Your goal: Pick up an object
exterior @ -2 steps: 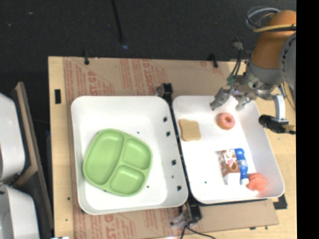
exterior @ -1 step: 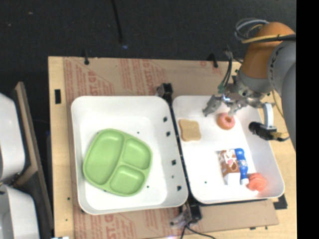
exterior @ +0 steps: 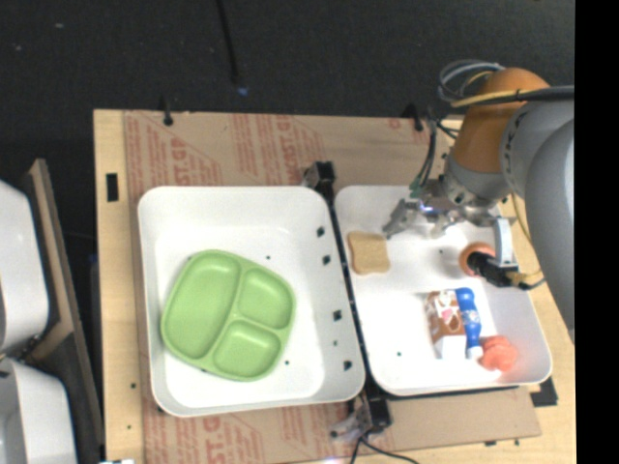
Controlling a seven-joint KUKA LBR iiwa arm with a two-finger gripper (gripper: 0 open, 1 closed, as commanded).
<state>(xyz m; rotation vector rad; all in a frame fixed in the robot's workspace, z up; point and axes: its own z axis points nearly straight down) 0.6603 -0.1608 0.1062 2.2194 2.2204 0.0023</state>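
Nothing lifted yet. Left bin (exterior: pixel 155 259): green plastic three-compartment plate (exterior: pixel 227 314), lying flat. Right bin (exterior: pixel 387 375): tan bread-like slice (exterior: pixel 368 253), brown-and-blue packet (exterior: pixel 453 321), red-orange lump (exterior: pixel 499 354). Gripper (exterior: pixel 423 211) above far edge, just beside slice; open or closed, impossible to tell. Whole pick left.

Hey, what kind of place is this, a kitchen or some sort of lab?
Most likely a robotics lab bench for grasping trials: a robot arm reaches over two white bins on a cardboard-covered bench, with toy-like items such as a green divided plate.
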